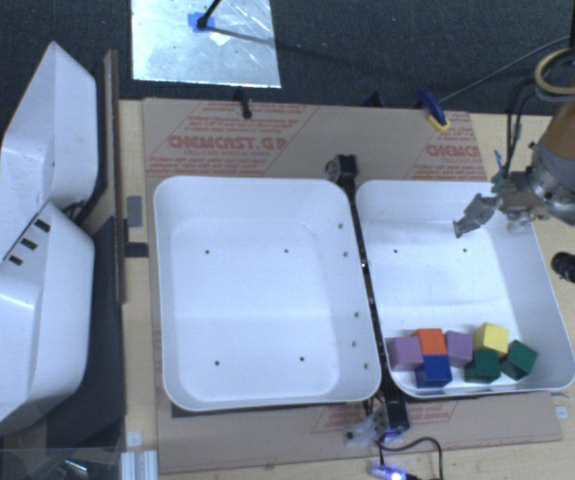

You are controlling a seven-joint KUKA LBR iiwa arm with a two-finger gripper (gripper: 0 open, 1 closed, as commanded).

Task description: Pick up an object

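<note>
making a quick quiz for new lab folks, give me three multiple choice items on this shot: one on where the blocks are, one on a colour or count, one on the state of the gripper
1. Where do the blocks lie?
A. middle of the left bin
B. near edge of the right bin
C. on the cardboard

2. How many yellow blocks are there?
A. one
B. two
C. three

3. How is the gripper placed?
A. resting on the blocks
B. inside the left bin
C. over the right bin's far part, apart from the blocks

Key: 1 B, the cluster sits against the right bin's near wall. 2 A, a single yellow block shows among purple, orange, blue and green ones. 3 C, the gripper hangs far from the cluster, nothing between its fingers.
</note>
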